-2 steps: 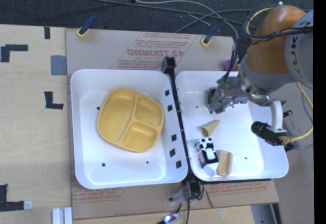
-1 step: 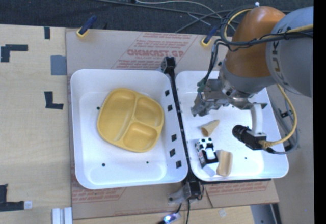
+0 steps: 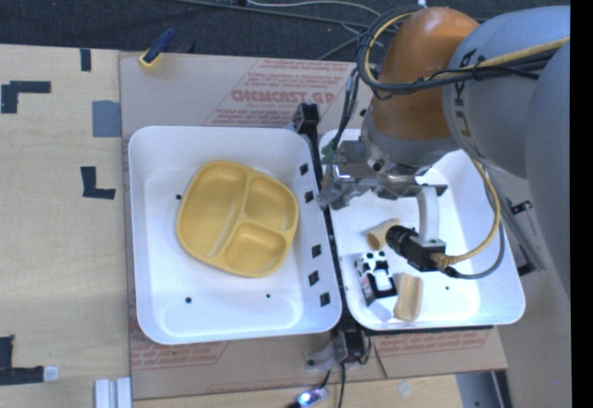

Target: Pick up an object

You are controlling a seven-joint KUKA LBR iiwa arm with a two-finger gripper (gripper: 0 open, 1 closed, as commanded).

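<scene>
My gripper (image 3: 345, 182) hangs over the upper left part of the right bin (image 3: 482, 304), close to the divider between the bins. The arm's orange band and grey wrist cover much of that bin. Below the gripper lies a small tan piece (image 3: 379, 235). Nearer the front edge are a longer tan piece (image 3: 408, 297) and, just left of it, a small black and white object (image 3: 373, 274). I see nothing between the fingers. A yellow divided plate (image 3: 238, 216) lies flat in the middle of the left bin (image 3: 157, 295).
Both bins rest on a cardboard sheet (image 3: 269, 91) on the wooden bench. A blue and yellow object (image 3: 157, 47) lies at the sheet's far left corner. Cables run across the dark floor behind.
</scene>
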